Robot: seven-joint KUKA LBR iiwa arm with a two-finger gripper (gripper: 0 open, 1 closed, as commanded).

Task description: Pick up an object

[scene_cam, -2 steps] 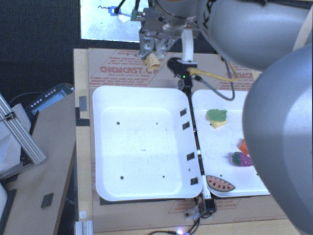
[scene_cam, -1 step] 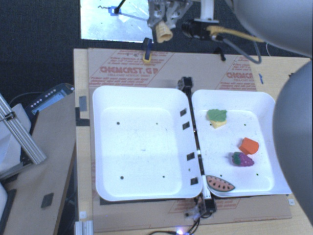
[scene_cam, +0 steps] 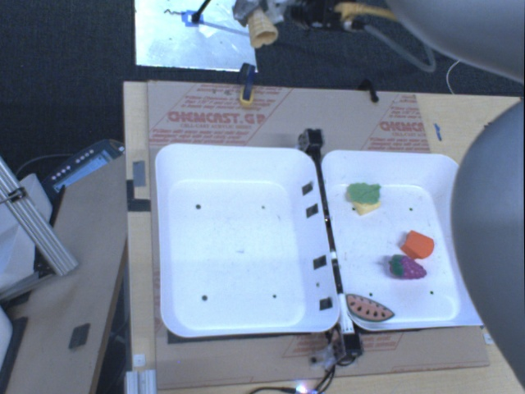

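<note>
Camera view: gripper (scene_cam: 264, 15) raised high beyond both bins, fingers pinching a tan cone-shaped object (scene_cam: 263, 30).

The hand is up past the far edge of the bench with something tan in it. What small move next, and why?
Probably carry the hand toward the left bin and lower. A tan cone shows between its fingers, so the pick looks done, and it hangs high beyond both bins.
</note>
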